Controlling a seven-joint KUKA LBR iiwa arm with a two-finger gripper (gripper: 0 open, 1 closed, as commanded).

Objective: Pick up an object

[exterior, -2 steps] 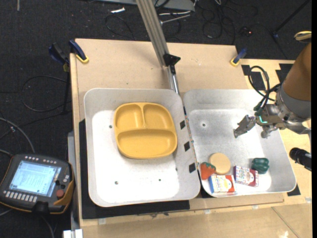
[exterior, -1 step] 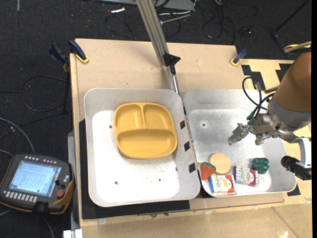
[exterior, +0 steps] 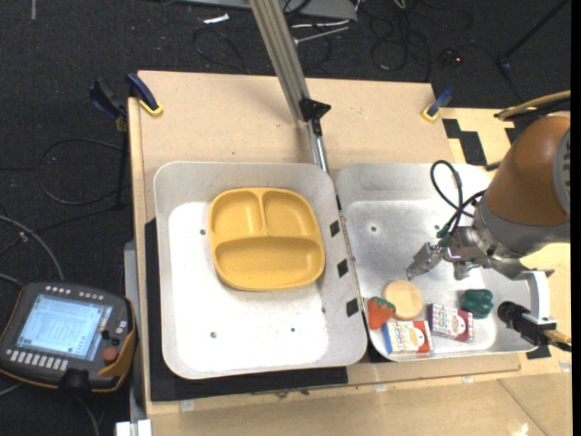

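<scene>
From above, the bench (exterior: pixel 227 116) carried two shallow white bins side by side: the left bin (exterior: pixel 182 334) held a yellow divided plate (exterior: pixel 267 238) lying flat near its upper middle, and the right bin (exterior: pixel 381 198) held the small objects, all gathered along its near edge. There a red strawberry-like toy (exterior: pixel 379 311) lay closest to the wall shared by the bins, with a round tan disc (exterior: pixel 404 298) just beside it on the right. Below the disc sat a small carton (exterior: pixel 408 337) printed in white, blue and red, and next to it a second small box (exterior: pixel 451 322) with a red and white print. A green item (exterior: pixel 477 300) rested further right, close to the bin's right side. The arm (exterior: pixel 536 184) reached in from the right, its orange band above the grey wrist, and the gripper (exterior: pixel 428 260) hung over the right bin, just above and to the right of the tan disc, with dark cables looping up behind it. Nothing was seen between its fingers, and whether they were spread or pressed together could not be told from this slanted angle. A handheld control pendant (exterior: pixel 64 330) with a lit screen lay on the floor to the left of the bench
</scene>
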